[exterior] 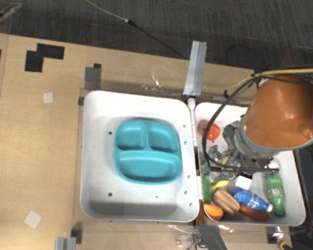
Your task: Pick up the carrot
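Observation:
An orange tapered piece [212, 211], most likely the carrot, lies in the front left corner of the right bin [298, 186], partly under a tan bun [226, 201]. A second orange-red item [212, 131] sits near the bin's back left, crossed by a black cable. My gripper [225, 158] hangs below the orange wrist band [280, 113] over the left middle of this bin, above the clutter and between the two orange items. The wrist hides much of the bin's middle.
Around the bun lie a blue bottle [253, 201], a green bottle [274, 194], a dark red sausage [255, 215], a white block [243, 182] and green and yellow pieces. The left bin [97, 144] holds a teal divided plate [147, 151].

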Robot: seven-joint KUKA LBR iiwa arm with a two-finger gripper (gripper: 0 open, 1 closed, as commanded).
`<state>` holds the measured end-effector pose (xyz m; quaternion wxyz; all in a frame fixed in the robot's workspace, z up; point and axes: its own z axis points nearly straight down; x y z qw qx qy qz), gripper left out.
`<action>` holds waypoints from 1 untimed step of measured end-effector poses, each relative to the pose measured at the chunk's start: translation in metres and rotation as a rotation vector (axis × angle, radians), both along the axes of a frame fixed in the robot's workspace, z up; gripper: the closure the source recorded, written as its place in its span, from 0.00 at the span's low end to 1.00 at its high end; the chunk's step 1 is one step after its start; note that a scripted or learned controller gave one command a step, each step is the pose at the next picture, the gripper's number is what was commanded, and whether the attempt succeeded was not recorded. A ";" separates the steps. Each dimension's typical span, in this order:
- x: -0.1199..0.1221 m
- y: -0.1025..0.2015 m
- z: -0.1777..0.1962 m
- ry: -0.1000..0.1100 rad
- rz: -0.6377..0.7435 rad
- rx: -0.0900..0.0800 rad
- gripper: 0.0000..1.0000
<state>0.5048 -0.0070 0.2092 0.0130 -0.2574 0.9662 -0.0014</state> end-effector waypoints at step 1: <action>0.000 0.000 0.000 0.001 0.000 0.000 0.00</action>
